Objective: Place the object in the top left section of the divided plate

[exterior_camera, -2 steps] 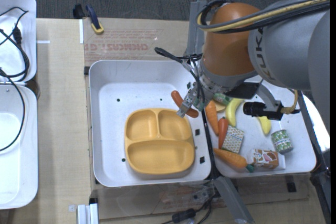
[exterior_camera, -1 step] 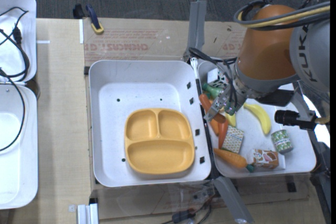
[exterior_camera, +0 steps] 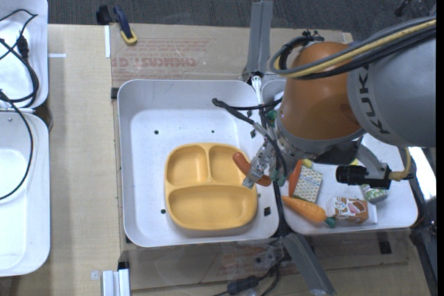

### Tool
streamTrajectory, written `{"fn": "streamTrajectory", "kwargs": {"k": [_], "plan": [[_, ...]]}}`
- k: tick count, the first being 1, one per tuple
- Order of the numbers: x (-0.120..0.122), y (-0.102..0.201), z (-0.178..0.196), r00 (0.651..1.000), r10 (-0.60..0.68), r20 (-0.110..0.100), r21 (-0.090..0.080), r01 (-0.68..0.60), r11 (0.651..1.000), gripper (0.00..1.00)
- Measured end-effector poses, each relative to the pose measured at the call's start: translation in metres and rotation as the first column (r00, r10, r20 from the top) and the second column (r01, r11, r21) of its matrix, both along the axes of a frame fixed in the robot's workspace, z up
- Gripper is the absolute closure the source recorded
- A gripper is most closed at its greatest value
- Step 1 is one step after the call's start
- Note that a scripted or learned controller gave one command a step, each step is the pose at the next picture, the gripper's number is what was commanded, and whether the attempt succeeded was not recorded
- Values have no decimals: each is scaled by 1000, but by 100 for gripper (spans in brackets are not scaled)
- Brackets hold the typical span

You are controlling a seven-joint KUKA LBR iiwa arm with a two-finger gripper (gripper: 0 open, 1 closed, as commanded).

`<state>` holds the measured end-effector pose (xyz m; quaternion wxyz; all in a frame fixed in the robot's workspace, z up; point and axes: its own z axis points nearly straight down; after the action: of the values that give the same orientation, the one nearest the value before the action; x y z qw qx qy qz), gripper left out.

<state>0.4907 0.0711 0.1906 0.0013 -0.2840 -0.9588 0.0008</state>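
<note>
Hovering at the plate (exterior_camera: 208, 187)'s right rim, end effector (exterior_camera: 258, 175) seems clamped on a sausage (exterior_camera: 241, 163): light, smooth, rigid-looking; mid-length grip suits.

The arm (exterior_camera: 399, 90) is a thick grey casing with black lettering reading "KUK" on its side. Next to the lettering sits a rounded orange band (exterior_camera: 316, 93). Black and yellow cables run along the casing. Below the orange band hangs a slim metallic claw (exterior_camera: 258, 171).
</note>
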Motion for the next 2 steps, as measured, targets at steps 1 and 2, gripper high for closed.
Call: {"fn": "streamTrajectory", "kwargs": {"k": [1, 2], "plan": [[11, -7, 84, 996, -90, 4, -1, 90, 996, 100], [-13, 52, 4, 1000, 14, 1, 0, -14, 1000, 100]]}}
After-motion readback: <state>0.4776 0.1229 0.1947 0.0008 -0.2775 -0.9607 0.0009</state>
